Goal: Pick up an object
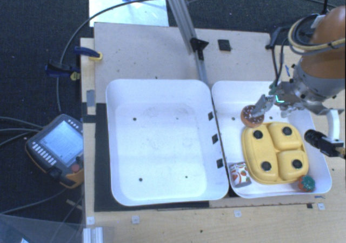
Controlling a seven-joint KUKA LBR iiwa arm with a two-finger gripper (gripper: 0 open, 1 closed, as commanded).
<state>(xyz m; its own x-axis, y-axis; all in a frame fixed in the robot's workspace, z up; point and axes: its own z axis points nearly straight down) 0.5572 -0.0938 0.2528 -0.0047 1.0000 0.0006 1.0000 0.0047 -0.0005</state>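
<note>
We see the hand [263, 105] poised over a brown disc [251, 116] just beside the yellow tray [275, 153], in the right bin [227, 93].

A handheld control pendant [57, 150] lies left of the bench — blue-and-yellow clamps [81, 61] grip its edge.

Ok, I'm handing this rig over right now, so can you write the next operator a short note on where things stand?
Gripper: over the right bin, at the brown round piece; nothing visibly held.
Things: yellow sectioned tray, small printed packet and teal ball lie in the right bin.
Done: approach.
Left: grasp and lift an object.
</note>
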